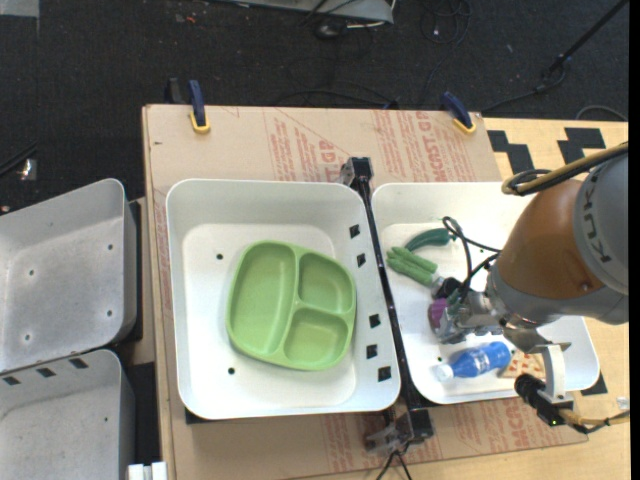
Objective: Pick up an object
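A blue bottle (478, 360) is lying just below the jaws (452, 313), which are hovering low in the right bin (585, 368); their spread cannot be told.

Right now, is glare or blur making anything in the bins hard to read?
Camera view: lighting is even, with no strong glare on the white bins. The green plate is sharp, with soft shadow along its dividers. The blue bottle reads clearly. The purple object by the gripper is small and partly hidden by the arm.
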{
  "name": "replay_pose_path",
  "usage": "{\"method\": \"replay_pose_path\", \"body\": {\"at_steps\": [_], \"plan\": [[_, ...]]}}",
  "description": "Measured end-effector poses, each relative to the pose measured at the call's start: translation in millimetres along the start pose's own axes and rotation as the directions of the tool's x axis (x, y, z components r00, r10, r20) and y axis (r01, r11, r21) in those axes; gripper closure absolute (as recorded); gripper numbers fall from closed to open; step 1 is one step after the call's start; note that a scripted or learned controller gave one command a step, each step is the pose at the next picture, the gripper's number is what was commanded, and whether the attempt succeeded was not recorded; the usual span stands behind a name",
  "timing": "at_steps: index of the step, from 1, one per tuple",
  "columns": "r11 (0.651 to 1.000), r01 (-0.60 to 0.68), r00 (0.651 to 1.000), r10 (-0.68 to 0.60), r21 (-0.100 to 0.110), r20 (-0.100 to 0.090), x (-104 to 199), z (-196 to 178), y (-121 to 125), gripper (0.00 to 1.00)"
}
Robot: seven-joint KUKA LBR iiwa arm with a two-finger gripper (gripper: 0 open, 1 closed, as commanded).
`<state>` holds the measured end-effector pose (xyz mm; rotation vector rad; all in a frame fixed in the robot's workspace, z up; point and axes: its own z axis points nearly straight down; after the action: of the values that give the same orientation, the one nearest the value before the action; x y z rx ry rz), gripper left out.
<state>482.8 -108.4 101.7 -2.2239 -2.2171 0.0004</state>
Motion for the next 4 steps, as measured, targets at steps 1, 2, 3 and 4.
{"method": "replay_pose_path", "body": {"at_steps": [1,2,3,4], "plan": [[1.000,0.002,1.000,-0.002,-0.006,0.002,-7,-59,-4,1.00],[1.000,0.006,1.000,-0.006,-0.007,0.003,-11,-117,5,1.00],[1.000,0.006,1.000,-0.006,-0.006,0.002,-11,-153,7,1.00],[1.000,0.011,1.000,-0.011,-0.003,0.000,44,-159,21,1.00]]}}
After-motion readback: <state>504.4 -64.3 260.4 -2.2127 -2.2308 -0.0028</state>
